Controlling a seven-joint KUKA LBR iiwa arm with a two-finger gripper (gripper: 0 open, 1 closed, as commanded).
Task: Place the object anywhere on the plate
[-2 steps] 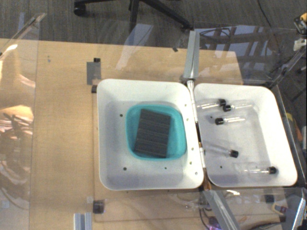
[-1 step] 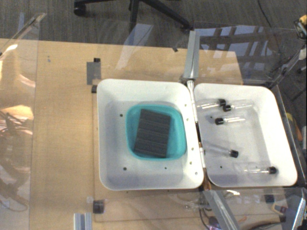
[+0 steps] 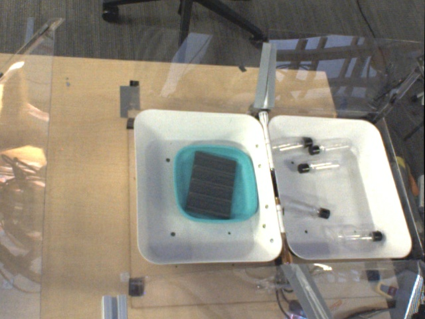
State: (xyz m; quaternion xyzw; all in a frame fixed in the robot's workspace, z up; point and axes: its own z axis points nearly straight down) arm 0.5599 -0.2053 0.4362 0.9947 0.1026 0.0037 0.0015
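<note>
- Whether the gripper is released, clenched or grasping anything cannot be told.
- At the near edge of the wooden tabletop (image 3: pixel 80 198), a small dark block (image 3: pixel 136 286) sits just in front of the left bin's near-left corner.
- The left bin (image 3: pixel 154 198) is a shallow white tray with rounded corners. It touches the right bin (image 3: pixel 392 178) along one side.
- A teal plate (image 3: pixel 247 198) lies in the middle of the left bin, apart from all four walls.
- The object (image 3: pixel 212 185), a dark grey ribbed rectangular slab, lies flat on the plate. It is turned slightly askew, and its whole outline stays inside the plate's rim.
- In the right bin, several clear tubes with black caps lie flat and apart from one another.
- The nearest tube (image 3: pixel 355 234) lies by the near-right corner.
- A second tube (image 3: pixel 307 209) lies farther in, toward the shared wall.
- A third tube (image 3: pixel 319 167) lies near the middle of the bin.
- Two more capped tubes (image 3: pixel 299 145) lie close together toward the far side.
- Beyond the bins, a grey metal post (image 3: pixel 265 75) stands at the far end of the seam between them.
- A small grey bracket (image 3: pixel 131 98) stands near the left bin's far-left corner.
- Farthest away, the black base of an office chair (image 3: pixel 186 5) rests on the grey carpet.
</note>
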